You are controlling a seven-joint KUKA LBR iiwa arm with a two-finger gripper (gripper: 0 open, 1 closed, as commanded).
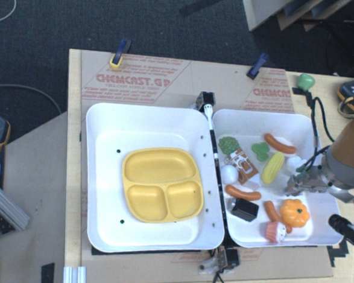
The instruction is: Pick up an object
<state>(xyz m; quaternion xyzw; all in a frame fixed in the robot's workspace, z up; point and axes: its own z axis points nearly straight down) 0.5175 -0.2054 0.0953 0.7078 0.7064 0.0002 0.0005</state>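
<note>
Task barely started, no pick made as far as this view shows. Arm (348,153) comes in from the right; tool (299,184) sits low over the right bin (251,120), near its right wall, just above the toy pumpkin (295,214) and right of the corn cob (274,167). Tool state: cannot tell, the tip is small and blurred against the white bin floor. Nothing visibly between its tips, so I judge no object is held.

Candidate objects all lie in the right bin: two sausages (279,143) (242,192), broccoli (228,145), green piece (260,151), brown carton (243,163), white egg-like item (229,173), black block (245,209), pink cupcake (276,232).

Left bin (97,162) holds a yellow divided tray (162,184). Surface (85,71) is brown board under both bins.

Left to do: close on an item, probably pumpkin or corn since they're nearest, then lift clear.
</note>
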